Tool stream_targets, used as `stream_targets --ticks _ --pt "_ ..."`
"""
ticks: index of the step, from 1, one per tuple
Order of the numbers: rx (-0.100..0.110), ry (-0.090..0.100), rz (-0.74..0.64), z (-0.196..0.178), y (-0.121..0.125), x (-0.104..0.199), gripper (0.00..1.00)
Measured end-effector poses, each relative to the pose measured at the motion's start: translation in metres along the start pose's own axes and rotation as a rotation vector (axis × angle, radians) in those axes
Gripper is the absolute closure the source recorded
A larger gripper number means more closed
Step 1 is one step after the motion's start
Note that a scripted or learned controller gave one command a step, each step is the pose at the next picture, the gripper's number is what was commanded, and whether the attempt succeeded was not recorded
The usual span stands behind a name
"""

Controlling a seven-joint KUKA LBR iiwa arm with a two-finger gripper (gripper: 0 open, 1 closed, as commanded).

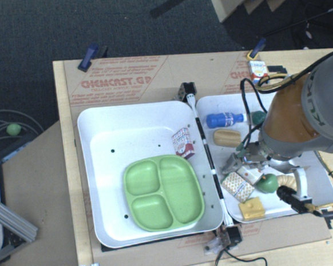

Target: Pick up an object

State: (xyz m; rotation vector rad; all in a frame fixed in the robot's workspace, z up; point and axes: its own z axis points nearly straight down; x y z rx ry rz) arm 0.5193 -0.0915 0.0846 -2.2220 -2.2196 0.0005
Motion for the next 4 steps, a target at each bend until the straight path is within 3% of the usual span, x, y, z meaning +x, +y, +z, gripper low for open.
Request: stream_targets --ticks 1,2,3,4 --pt "0.001 0.001 -0.001 0.0 -0.006 -0.006 0.0" --pt "-0.002 -0.001 0.0 0.0 0.007 -0.008 0.0" --pt "0.001 0.0 -0.001 0.0 -0.023 -0.011 0.0" --pt "-0.003 -0.001 0.0 -0.01 -0.022 -0.011 1.0"
